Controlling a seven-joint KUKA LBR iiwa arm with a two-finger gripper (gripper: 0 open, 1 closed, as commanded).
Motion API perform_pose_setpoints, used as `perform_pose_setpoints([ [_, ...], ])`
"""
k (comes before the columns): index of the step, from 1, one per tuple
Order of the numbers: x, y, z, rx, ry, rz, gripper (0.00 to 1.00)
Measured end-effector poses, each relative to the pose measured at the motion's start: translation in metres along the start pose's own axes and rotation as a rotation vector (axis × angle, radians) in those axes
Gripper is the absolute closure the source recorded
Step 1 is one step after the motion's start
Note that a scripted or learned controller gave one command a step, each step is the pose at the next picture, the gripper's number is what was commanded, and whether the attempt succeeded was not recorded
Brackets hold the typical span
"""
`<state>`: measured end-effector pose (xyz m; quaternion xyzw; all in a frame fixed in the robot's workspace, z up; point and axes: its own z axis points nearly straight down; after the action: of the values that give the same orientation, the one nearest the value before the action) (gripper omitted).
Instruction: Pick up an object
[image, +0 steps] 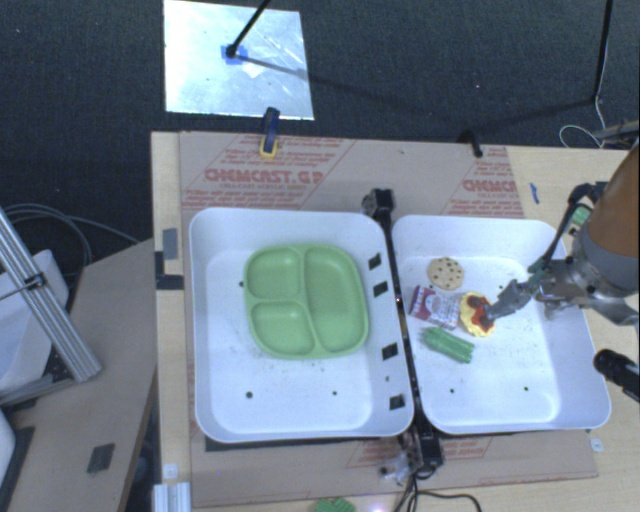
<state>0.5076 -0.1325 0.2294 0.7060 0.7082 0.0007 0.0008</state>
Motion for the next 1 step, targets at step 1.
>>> perform_pose_setpoints([
  [1,0.0,0.0227,0.0207,-0.001,-0.001,-0.002,0.0],
])
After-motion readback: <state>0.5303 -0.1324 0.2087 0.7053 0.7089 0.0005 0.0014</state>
